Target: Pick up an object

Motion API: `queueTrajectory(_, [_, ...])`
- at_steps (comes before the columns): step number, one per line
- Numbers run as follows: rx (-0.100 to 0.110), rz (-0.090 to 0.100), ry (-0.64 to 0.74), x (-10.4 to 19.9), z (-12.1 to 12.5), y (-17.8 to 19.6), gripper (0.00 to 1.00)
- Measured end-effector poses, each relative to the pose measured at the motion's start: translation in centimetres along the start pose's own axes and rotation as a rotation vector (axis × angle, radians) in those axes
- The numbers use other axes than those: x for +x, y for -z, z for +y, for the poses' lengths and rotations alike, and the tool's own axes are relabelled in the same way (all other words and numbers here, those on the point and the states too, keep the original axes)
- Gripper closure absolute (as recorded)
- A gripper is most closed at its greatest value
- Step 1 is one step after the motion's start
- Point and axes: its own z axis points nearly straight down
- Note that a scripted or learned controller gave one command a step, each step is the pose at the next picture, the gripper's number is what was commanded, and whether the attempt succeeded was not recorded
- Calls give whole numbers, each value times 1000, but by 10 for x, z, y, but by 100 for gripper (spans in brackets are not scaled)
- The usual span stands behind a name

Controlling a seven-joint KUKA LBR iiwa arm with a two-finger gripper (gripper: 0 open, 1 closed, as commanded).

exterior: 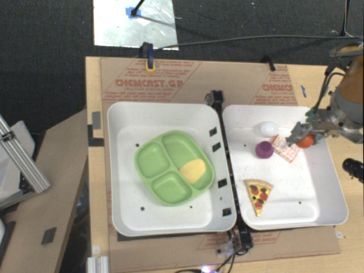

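Seemingly mid-attempt, the gripper [300, 134] hangs low in the right bin [330, 206], fingers closed around a small orange object [306, 141] beside a patterned packet [284, 148], nothing lifted clear yet.

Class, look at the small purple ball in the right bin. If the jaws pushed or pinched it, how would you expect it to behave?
The purple ball looks round and smooth, so a push would probably send it rolling across the flat floor of the right bin. It seems small, so likely light. Its curved sides might slip out of a pinch that is off-centre.
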Motion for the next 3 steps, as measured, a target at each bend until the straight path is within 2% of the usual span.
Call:
queueTrajectory(2, [0,3,5,106,44,12,100])
queueTrajectory(3, [1,3,5,164,50,12,100])
